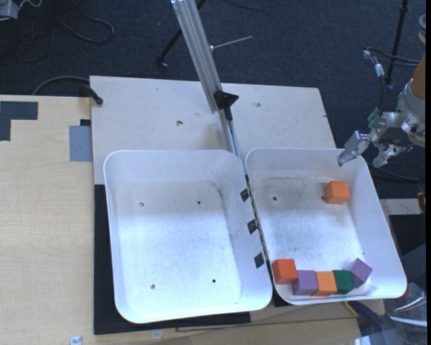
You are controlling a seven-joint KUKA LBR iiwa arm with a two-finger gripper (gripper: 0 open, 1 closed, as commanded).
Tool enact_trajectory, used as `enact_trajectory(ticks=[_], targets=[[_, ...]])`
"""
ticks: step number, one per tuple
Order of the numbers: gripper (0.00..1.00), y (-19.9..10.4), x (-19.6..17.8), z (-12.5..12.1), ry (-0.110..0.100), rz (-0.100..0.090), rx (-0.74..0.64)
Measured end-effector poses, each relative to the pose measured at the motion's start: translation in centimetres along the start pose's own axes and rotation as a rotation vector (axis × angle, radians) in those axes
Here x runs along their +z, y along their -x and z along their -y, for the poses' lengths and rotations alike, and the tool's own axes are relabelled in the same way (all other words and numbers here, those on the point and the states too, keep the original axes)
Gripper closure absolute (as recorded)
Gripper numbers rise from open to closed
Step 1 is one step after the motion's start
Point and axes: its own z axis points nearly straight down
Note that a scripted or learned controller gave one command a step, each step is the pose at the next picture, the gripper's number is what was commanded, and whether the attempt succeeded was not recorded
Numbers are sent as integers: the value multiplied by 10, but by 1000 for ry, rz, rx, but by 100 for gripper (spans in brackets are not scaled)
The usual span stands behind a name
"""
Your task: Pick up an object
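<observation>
The gripper [365,152], fingers apart and holding nothing, hangs over the right bin's [388,243] far rim, with the lone orange cube [337,192] near at seven o'clock.

Both bins white, w/ dark speckling on floors: left bin [122,192], right bin [377,214]. In right bin, a lone orange cube [337,192] near the far-right corner. Along the near edge a row: orange-red cube [284,270], purple block [305,282], orange block [326,282], green block [343,281], purple cube [360,270] at the near-right corner. Bench board [273,117] off-white. Light wood panel [36,221] at left w/ grey patches. Floor [294,34] dark blue-grey. Slanted rail [200,49] silver. Gripper [366,149] grey metal.
</observation>
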Motion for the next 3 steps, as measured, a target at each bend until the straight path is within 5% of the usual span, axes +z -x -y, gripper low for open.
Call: enact_trajectory(ticks=[1, 2, 3], targets=[[0, 6, 166, 20, -7, -3, 8], [0, 8, 181, -40, 6, 1, 4], [100, 7, 170, -38, 0, 1, 1]])
